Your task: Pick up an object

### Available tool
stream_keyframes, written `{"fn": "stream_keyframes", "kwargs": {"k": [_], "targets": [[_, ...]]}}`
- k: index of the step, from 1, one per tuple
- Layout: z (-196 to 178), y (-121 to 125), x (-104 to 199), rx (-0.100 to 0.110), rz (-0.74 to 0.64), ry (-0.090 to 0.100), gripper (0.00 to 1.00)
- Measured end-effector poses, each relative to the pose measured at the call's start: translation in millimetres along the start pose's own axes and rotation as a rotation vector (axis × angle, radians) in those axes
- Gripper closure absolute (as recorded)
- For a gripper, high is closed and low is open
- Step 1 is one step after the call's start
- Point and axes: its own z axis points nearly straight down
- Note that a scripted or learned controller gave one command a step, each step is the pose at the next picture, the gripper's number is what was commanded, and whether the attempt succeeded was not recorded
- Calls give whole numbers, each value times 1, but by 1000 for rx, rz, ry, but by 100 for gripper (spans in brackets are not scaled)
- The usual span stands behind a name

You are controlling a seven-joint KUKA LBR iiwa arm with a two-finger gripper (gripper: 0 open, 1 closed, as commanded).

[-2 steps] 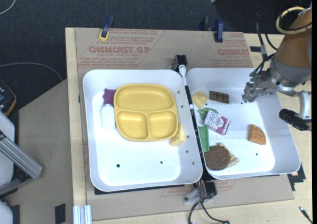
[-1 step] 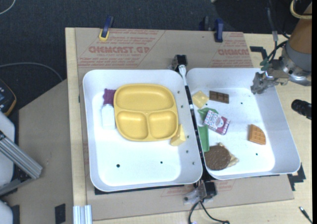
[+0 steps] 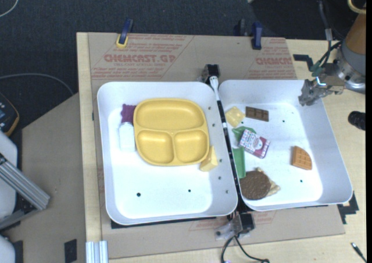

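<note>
Camera view: gripper (image 3: pixel 310 90) hovers well above-right of waffle (image 3: pixel 301 157).

Dark carpet floor (image 3: pixel 58 6) surrounds a pale wooden bench (image 3: pixel 93 139) under even light.

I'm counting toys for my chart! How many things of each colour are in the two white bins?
Yellow: 3, divided tray, wedge, lump
Brown: 3, bar, waffle, round patty
Purple and white: 1, bottle
Green: 1, strip
Pink and white: 1, packet
Total: 9
</note>
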Motion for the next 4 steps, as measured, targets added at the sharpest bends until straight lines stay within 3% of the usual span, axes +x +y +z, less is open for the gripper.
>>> {"fn": "stream_keyframes", "kwargs": {"k": [1, 4], "targets": [[7, -16, 56, 9, -4, 5, 100], [18, -73, 209, 10, -5, 5, 100]]}}
